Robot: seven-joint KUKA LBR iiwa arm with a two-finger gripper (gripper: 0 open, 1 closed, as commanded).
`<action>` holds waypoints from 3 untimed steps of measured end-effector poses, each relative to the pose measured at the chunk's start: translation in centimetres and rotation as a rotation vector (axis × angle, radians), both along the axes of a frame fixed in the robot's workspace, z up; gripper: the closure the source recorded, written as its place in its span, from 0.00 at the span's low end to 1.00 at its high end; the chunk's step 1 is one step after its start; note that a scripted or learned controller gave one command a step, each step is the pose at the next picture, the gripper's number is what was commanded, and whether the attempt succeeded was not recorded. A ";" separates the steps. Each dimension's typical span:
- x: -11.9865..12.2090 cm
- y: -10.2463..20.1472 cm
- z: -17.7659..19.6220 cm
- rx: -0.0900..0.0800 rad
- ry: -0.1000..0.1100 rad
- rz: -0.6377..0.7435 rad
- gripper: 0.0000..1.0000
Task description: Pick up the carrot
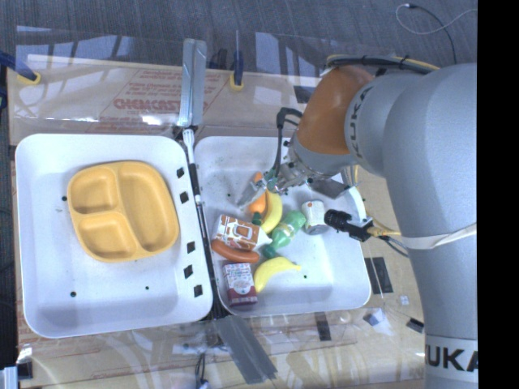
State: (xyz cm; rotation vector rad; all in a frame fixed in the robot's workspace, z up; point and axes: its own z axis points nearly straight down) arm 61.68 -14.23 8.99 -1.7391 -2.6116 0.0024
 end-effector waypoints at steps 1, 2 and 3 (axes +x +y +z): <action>0.0 0.0 0.0 0.000 0.000 0.000 0.00; 0.1 0.0 0.9 -0.001 0.000 0.004 1.00; 4.1 -0.4 10.0 -0.002 -0.006 0.100 1.00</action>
